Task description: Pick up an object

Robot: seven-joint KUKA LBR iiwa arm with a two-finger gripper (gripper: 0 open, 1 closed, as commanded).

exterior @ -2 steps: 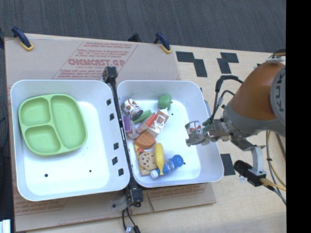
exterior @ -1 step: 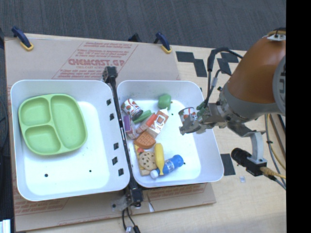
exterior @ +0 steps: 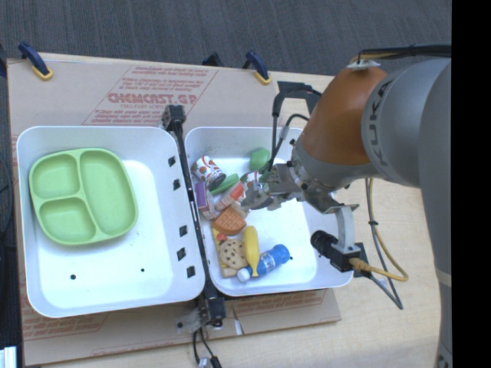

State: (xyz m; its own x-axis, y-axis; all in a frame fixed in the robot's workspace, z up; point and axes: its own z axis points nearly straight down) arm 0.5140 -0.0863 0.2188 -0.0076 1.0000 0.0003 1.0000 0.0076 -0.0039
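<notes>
The right bin (exterior: 301, 282) holds a pile of toy food: a blue bottle (exterior: 270, 258), a yellow banana (exterior: 251, 249), a brown cookie-like piece (exterior: 228, 223), a tan cracker (exterior: 228, 257), a red-and-white can (exterior: 205, 169), a purple piece (exterior: 201, 197) and green pieces (exterior: 259, 159). My gripper (exterior: 257, 192) hangs low over the pile's middle, just right of the cookie piece and below the green piece. The big wrist hides much of the bin's right side.
A light green divided tray (exterior: 82, 195) lies in the left bin (exterior: 115, 282). A black divider with clips (exterior: 188, 205) runs between the bins. Cardboard (exterior: 153, 90) lies behind them, held by blue-and-yellow clamps. Cables and a black fitting (exterior: 337, 253) hang off the arm at right.
</notes>
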